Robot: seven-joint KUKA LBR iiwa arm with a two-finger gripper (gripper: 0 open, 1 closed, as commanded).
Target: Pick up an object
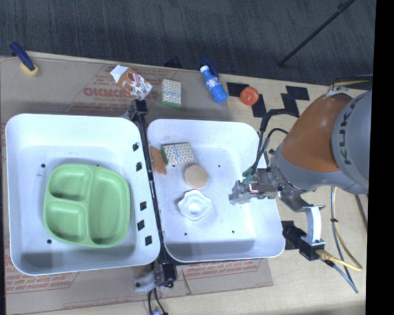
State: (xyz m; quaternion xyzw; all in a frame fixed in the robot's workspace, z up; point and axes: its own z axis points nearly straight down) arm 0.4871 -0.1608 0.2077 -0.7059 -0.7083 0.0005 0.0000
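a: what's lying around the right bin from where you stand?

b: inside it, a tan round disc sits near the middle. a small white cup-like piece lies just on the near side of the disc. a patterned square packet is just beyond the disc, toward the far wall, and an orange strip leans by the bin's left wall beside that packet.

a: and outside the bin?

b: past its far wall on the bench: a blue bottle, an orange ball, a small green-and-white box and a crumpled wrapper. to the bin's left stands the left bin, with a green divided tray in it.

a: anything between the claw and those pieces?

b: bare white floor, nothing more. the disc and the cup are well apart from it.

a: the claw itself?

b: the gripper hangs low over the right side of the right bin, near its right wall, pointing left. i see nothing between its tips, and i cannot tell whether they're apart or together; it's too small and blurred.
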